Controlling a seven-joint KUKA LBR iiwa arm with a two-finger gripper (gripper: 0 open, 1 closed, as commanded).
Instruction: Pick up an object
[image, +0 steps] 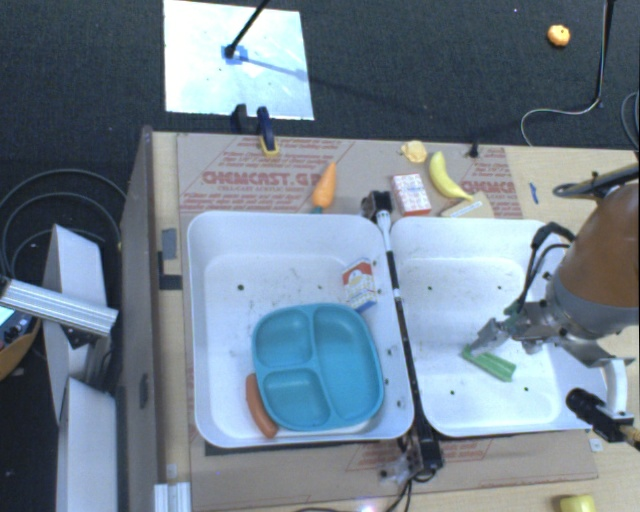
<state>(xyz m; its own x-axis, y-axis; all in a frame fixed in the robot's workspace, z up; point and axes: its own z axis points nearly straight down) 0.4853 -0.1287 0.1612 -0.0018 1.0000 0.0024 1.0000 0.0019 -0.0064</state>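
Over the right bin (440, 415) I see my arm (600, 270) coming in from the right side, its orange band above the wrist, bent down toward the bin floor. At its end the gripper (492, 335) points to the left and low, close to the white floor; I cannot tell how it is set at this moment. Directly beside it, a little lower, a green block (489, 361) lies flat and tilted on the floor of the same bin, seeming to touch the tip. On the left bin (215, 300) rests a blue divided plate (317, 365), with a sausage (260, 405) beside its lower left corner and a small carton (360, 285) above it.
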